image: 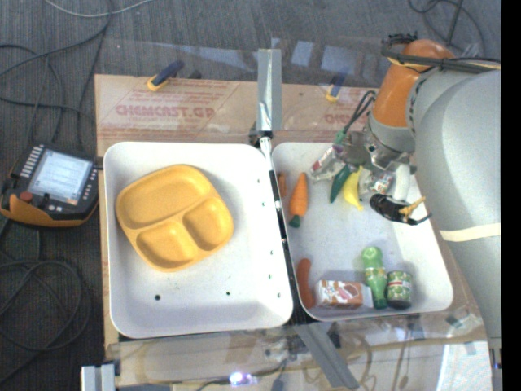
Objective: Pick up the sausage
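Observation:
The sausage (304, 281), a short reddish-brown piece, lies in the right bin (431, 255) against its left wall near the front corner, beside a red and white box (340, 294). My gripper (356, 168) hangs over the far part of the right bin, above a green pepper (339, 183) and a yellow banana-like piece (353, 192). It is well away from the sausage, towards the back and right of it. Nothing shows in its grasp.
An orange carrot (298, 198) lies left of the gripper. A green bottle (374, 274) and a green can (399, 288) stand at the right bin's front. The left bin (244, 296) holds a yellow divided plate (173, 216). The arm's grey body covers the right side.

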Robot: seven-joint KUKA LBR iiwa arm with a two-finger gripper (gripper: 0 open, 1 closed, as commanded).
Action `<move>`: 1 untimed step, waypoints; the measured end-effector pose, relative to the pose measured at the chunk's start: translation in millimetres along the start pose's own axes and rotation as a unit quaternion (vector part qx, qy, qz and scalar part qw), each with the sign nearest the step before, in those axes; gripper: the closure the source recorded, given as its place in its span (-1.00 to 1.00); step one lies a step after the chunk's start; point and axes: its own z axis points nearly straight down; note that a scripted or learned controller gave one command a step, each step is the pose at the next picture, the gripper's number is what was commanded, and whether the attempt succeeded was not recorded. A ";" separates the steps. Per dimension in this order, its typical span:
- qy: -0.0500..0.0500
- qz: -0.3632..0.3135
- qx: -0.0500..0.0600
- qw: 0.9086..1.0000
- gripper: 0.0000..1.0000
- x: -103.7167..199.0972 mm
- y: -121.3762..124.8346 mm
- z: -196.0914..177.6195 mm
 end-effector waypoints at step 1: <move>-0.003 0.014 -0.014 1.000 -1.00 16.2 0.6 -28.4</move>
